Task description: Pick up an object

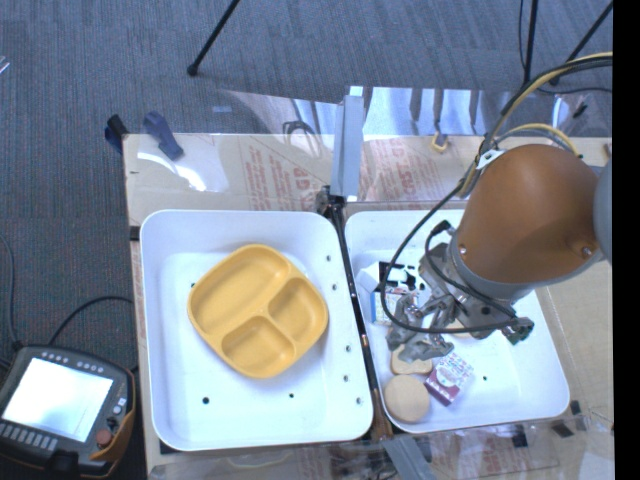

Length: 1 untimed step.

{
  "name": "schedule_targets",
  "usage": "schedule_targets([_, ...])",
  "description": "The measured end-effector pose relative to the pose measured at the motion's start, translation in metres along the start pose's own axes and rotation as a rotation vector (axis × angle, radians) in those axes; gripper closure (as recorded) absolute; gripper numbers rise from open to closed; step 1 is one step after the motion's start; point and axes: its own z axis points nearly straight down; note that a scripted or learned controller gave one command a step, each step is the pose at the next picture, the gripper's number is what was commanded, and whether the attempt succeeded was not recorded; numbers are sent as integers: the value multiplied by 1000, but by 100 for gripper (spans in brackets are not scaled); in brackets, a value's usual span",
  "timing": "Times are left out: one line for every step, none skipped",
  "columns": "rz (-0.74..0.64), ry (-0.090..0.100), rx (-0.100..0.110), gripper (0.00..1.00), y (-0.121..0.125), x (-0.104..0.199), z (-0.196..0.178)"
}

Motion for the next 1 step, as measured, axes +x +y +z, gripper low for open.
schedule_targets([2, -2, -1, 100, 1, -2, -9])
